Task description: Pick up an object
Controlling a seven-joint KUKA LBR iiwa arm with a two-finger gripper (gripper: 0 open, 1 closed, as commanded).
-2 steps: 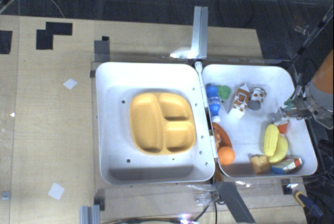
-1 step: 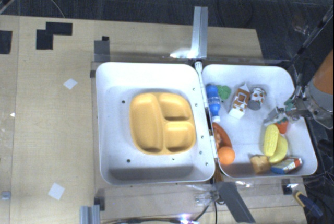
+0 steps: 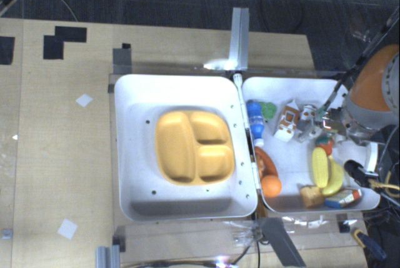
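Note:
My gripper (image 3: 310, 122) hangs low over the middle of the right bin (image 3: 294, 87), with the grey arm and its orange band (image 3: 381, 80) coming in from the right. It is just right of a small white and orange box (image 3: 287, 122) and just above a yellow corn cob (image 3: 319, 165). A banana (image 3: 336, 178) lies beside the corn. Along the bin's left side lie a blue bottle (image 3: 254, 118), a green item (image 3: 269, 110), a red item (image 3: 265, 162) and an orange (image 3: 270, 186). I see nothing held in the gripper.
The left bin (image 3: 134, 135) holds a yellow divided tray (image 3: 194, 145). A brown chunk (image 3: 310, 196) and a blue and red marker (image 3: 344, 200) lie at the right bin's near edge. A metal post (image 3: 239, 39) stands behind the bins.

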